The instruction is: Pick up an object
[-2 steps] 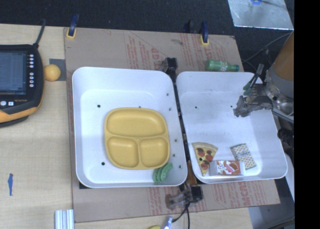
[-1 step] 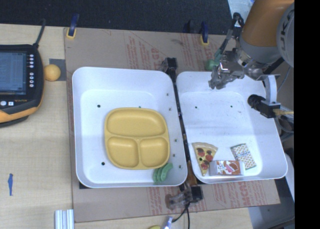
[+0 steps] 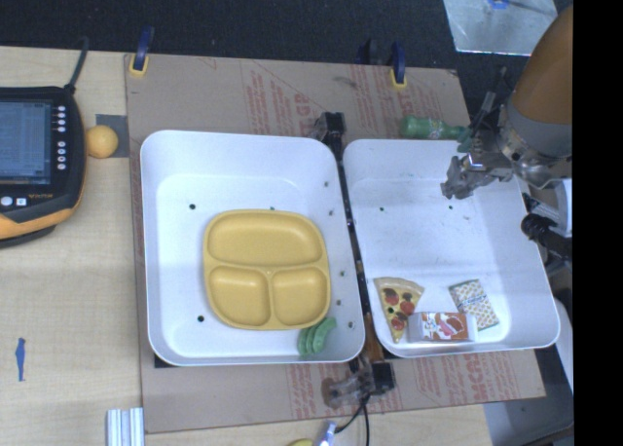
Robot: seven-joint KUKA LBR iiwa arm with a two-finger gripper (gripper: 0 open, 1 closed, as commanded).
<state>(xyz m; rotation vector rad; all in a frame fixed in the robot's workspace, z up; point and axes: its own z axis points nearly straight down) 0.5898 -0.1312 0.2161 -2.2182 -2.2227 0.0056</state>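
The gripper (image 3: 456,187) hangs over the upper part of the right bin (image 3: 545,269), above bare white floor; nothing is seen between its tips, and whether it is wide or narrow cannot be told from this view. The candidate objects lie well apart from it, along the near wall of the same bin: a pizza slice (image 3: 398,304), a small red packet (image 3: 440,327) just beside it, and a patterned card (image 3: 475,305) to the right. The left bin (image 3: 156,240) holds a yellow divided tray (image 3: 265,268) with a green item (image 3: 315,338) at its lower right corner.

Recommended procedure: traverse toward the near wall at present height before descending. All three right-bin objects appear flat, so a grasp likely requires the tips to reach the bin floor and close across a narrow edge. The pizza slice has open floor on its left side, whereas the packet sits close to the wall, which may obstruct one tip.
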